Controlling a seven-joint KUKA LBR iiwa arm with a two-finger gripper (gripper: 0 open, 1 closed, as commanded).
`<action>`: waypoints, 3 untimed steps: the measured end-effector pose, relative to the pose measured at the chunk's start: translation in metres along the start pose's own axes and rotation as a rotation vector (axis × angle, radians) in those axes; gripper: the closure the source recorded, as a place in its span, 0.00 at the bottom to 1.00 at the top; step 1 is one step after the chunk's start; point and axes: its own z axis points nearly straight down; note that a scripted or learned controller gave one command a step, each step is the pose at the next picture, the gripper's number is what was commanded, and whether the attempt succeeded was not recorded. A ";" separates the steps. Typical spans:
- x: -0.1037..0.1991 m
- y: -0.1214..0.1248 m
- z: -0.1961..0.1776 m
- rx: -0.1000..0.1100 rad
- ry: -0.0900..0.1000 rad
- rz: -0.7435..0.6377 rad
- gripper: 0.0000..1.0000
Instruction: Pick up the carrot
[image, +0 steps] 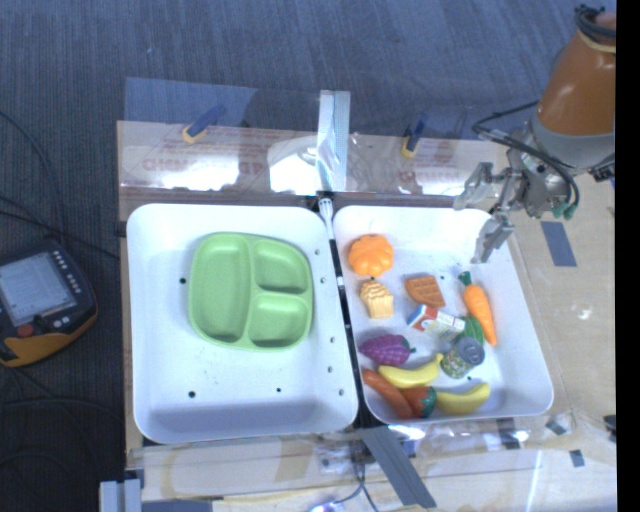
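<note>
One carrot (479, 311) lies in the right bin (527, 330), close to that bin's right wall, with its green top toward the back of the bin and its orange tip pointing toward the front. Its long axis runs nearly along the wall, slanting a little outward as it comes forward. That lie probably leaves little room on the wall side for a finger, so a grasp across the short axis looks the better choice. Just beside its lower end sit a small dark can (463, 356) and a red-and-white item (436, 319); an orange pumpkin (370, 254), a purple eggplant (385, 349) and two bananas (437, 385) are scattered further left and toward the front. The left bin (150, 330) holds a green divided plate (250, 290). The tool (490, 215) hangs over the back right corner of the right bin, beyond the carrot's green end and apart from it, its fingers spread and gripping nothing.
</note>
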 end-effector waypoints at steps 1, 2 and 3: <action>0.050 -0.016 0.121 0.002 -0.006 -0.011 0.00; 0.050 -0.021 0.144 -0.001 -0.006 0.048 0.00; 0.046 -0.021 0.130 0.005 -0.015 0.046 1.00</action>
